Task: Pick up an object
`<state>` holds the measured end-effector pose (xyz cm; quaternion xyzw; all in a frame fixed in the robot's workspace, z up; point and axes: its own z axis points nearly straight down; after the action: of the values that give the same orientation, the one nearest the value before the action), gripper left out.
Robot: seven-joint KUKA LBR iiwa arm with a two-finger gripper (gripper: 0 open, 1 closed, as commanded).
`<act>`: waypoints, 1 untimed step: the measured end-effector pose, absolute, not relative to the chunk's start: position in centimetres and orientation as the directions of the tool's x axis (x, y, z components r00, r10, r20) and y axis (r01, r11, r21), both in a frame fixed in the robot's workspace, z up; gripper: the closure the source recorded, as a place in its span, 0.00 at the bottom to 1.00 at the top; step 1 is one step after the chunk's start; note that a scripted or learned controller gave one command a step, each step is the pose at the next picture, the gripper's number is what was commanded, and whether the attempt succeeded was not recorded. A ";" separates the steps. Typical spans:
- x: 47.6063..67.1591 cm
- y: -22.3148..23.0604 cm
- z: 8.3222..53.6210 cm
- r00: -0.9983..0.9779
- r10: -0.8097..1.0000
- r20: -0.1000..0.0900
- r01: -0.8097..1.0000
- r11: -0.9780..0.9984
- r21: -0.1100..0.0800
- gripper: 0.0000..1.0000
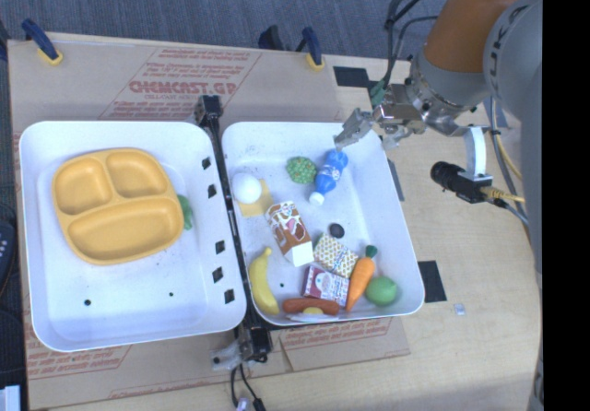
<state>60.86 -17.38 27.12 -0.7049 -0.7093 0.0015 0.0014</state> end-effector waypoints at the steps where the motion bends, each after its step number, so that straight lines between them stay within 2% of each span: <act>1: 62.7 -15.7 11.4 -0.189 0.982 -0.006 0.982 0.189 0.017 0.00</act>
<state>62.74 -15.75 11.38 -0.6368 -0.7710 -0.0047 -0.0077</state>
